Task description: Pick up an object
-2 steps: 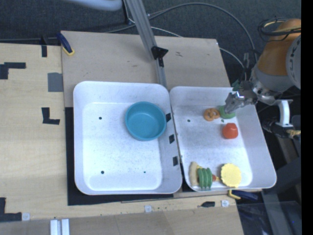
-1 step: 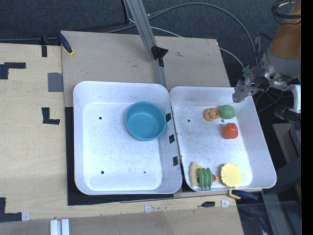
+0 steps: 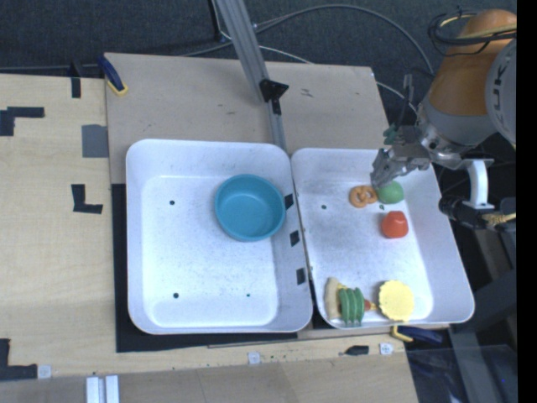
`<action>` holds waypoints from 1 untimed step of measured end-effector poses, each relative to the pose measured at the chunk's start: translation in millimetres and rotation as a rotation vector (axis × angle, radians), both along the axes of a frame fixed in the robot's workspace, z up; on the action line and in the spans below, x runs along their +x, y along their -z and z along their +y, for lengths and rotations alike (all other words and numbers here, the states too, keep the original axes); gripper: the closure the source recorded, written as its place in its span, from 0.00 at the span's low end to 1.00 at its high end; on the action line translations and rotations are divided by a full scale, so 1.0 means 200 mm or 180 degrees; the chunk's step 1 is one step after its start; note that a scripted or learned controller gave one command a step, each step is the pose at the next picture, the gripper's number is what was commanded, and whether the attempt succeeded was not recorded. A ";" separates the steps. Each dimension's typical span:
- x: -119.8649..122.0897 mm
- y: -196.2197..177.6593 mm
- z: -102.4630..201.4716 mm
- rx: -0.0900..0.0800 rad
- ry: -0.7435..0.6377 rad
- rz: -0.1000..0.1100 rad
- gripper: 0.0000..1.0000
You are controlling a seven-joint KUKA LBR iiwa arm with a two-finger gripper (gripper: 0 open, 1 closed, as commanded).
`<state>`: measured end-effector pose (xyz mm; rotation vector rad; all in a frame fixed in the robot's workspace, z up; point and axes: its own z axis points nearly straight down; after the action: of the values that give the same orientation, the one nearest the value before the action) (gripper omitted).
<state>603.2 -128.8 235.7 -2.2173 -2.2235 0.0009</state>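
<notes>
One gripper [image 3: 385, 177], grip state unclear, hangs directly above the green ball [image 3: 390, 194].

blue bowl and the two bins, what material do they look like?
Blue bowl: likely plastic, smooth with a soft sheen, uniform colour. Left bin and right bin: probably moulded white plastic, matte, rounded corners, dark speckling or scuffs on the floors. Can't confirm from the look alone.
</notes>
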 end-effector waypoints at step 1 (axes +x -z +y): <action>-0.12 0.00 0.23 0.0001 -0.0002 -0.0003 1.00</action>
<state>579.5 -82.6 236.5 -2.2171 -2.2245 -0.0003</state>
